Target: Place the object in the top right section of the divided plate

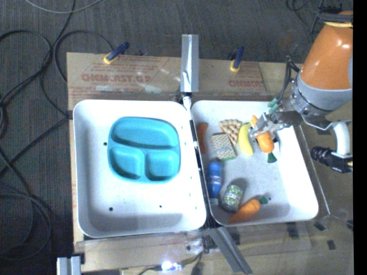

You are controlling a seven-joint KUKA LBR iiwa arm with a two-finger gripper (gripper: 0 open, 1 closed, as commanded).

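Hovering over the right shallow white bin (304, 176), the two-finger gripper (267, 129) is seen just above a small orange carrot-like toy (265, 142); whether that toy is gripped cannot be told. Immediately left of the gripper lie a yellow banana-shaped toy (245, 140), a tan waffle-patterned piece (231, 128) and a speckled square block (223, 146). Below and left of it rest a blue bottle (214, 177), a green-labelled can (232, 196) whose writing is illegible, and a larger orange carrot (248, 209). Far left, in the other white bin (92, 205), the blue divided plastic plate (145, 148) is set. Faint red print on the cardboard sheet (132, 76) beyond cannot be read.
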